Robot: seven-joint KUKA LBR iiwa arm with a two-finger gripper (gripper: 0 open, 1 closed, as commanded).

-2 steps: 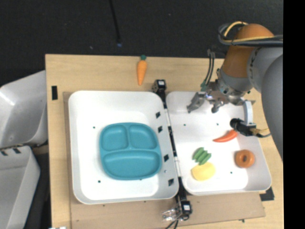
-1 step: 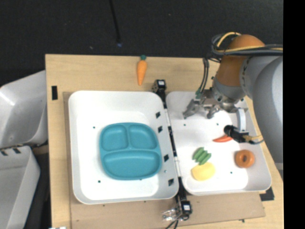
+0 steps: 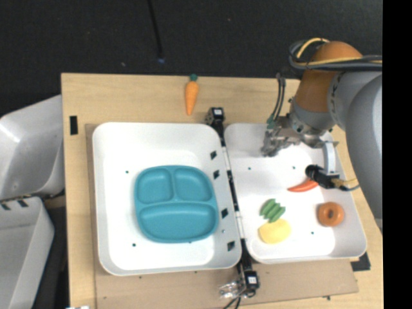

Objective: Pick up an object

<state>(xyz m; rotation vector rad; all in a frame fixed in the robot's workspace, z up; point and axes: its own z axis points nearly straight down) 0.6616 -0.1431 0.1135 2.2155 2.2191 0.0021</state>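
Left bin point(image 3: 109, 172): blue divided plate point(image 3: 175, 203), centre. Carrot point(image 3: 191, 94) on surface point(image 3: 129, 95), far side, outside bins. Right bin point(image 3: 347, 237): green piece point(image 3: 272, 209) touching yellow piece point(image 3: 274, 232), red chili point(image 3: 302, 186), brown donut point(image 3: 330, 214) near right. All likely light, rigid plastic, slippery; donut offers best hold across ring. Gripper point(image 3: 271, 143) low over right bin's far-left corner, wrist bent downward, well apart from toys; finger state: cannot tell.

Tray point(image 3: 175, 204) in left bin point(image 3: 109, 250)
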